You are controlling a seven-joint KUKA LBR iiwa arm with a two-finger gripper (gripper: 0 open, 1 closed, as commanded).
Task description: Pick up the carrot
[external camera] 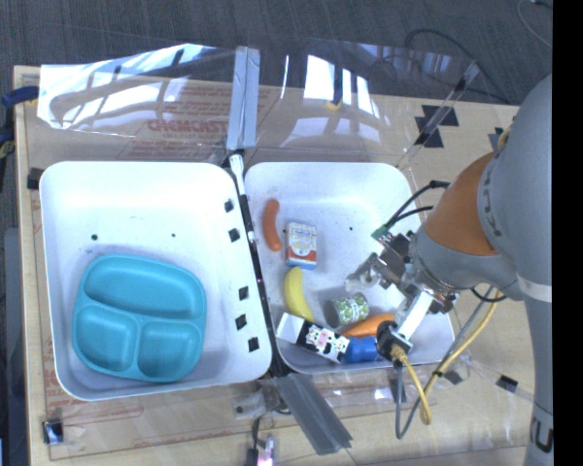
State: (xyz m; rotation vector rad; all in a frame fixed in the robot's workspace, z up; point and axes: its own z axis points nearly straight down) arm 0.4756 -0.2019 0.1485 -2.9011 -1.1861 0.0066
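Jaws of my gripper (365,278) hang over the clutter; how wide they stand, I cannot tell.
Approach step, I judge: the carrot (368,324) lies just beside them, nearer the camera. Next I must centre over it and descend.

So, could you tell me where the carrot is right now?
The carrot lies in the right bin, near its front edge, just right of the banana.

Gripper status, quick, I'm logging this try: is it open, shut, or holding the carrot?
Gripper: cannot be told from this view; it hangs over the right-hand bin, close to the carrot.
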